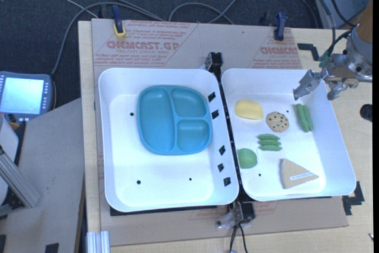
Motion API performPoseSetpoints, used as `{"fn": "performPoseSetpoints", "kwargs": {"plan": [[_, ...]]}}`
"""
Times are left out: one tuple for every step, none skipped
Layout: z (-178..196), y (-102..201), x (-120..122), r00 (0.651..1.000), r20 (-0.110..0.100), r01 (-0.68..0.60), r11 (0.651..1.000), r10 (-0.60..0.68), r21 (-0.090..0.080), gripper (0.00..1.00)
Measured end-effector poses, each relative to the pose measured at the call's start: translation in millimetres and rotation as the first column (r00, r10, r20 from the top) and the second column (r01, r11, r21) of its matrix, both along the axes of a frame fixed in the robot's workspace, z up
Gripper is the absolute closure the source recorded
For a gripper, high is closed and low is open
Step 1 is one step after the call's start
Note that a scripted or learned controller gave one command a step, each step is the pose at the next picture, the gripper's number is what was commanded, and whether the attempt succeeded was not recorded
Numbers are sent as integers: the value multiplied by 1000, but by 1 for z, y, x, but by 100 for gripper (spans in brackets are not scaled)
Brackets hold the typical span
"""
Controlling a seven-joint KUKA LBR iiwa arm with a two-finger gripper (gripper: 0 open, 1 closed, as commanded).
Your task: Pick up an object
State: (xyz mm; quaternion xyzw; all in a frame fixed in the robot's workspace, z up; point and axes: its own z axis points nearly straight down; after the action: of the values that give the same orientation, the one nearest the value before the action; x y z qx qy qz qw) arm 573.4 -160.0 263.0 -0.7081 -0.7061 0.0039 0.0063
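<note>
The two-finger gripper hangs over the upper right corner of the right white bin. Its two grey fingers are spread wide apart, with nothing between them.

Nearest object: a long green bean-shaped piece, just below the gripper and slightly to its left. Its long axis runs nearly up and down the view, with the upper end leaning a little to the left. It lies flat on the bin floor, apart from the fingers.

Further left of the gripper and lower: a round tan cookie with dark specks and, beyond it, a yellow rounded lump whose long axis runs across the view. Lower still: a green pea pod lying crosswise, a round green piece, and a tan wedge with its point directed upward (a pale label shows on its face).

Well to the gripper's left, the left white bin holds a blue three-compartment plastic tray.
</note>
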Motion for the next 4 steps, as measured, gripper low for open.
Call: {"fn": "performPoseSetpoints", "kwargs": {"plan": [[7, 1, 2, 1000, 13, -3, 1000, 3, -3, 0], [-43, 10, 6, 1000, 9, -4, 1000, 4, -1, 0], [-85, 13, 6, 1000, 9, -3, 1000, 3, -1, 0], [-127, 16, 6, 1000, 9, -3, 1000, 3, -1, 0]]}}
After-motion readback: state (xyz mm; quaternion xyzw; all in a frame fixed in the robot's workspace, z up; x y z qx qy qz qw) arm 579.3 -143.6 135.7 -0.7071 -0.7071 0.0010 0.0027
